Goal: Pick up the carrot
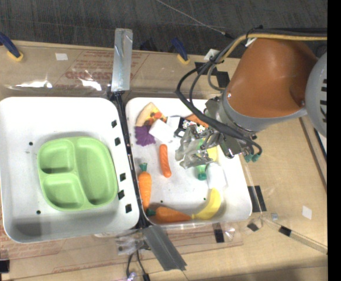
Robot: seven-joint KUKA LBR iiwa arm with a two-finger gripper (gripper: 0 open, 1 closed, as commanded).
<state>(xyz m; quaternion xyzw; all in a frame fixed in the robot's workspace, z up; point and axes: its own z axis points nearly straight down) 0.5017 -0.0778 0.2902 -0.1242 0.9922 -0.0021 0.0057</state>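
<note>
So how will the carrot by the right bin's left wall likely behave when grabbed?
The carrot looks like a smooth, tapered toy, so it probably stays stiff but may slip. Its rounded shape suggests it could roll. Lying close to the right bin's wall, it likely leaves the fingers little room.

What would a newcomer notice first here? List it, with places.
The orange band of the arm looms over the right bin, with the end effector low among the toy food. A green divided plate sits alone in the left bin. A carrot lies by the right bin's left wall.
</note>
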